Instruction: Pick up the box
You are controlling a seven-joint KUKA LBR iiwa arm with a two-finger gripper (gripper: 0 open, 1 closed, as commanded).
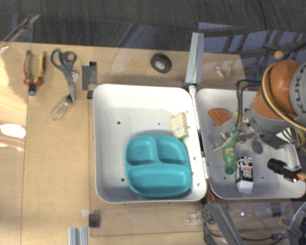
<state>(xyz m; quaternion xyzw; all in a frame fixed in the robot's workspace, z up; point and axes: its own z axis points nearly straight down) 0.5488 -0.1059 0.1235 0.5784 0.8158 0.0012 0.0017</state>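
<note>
The box is a small black-and-white carton with a white end. It lies near the front of the right bin. My gripper hangs under the grey arm with its orange band, over the middle of that bin. It is behind the box and apart from it. The arm's bulk covers the gripper's tips. A green bottle lies just left of the box.
An orange piece sits at the back of the right bin. The left bin holds a teal divided plate and a small yellow patterned item. Scissors, pliers and a tape roll lie on the bench.
</note>
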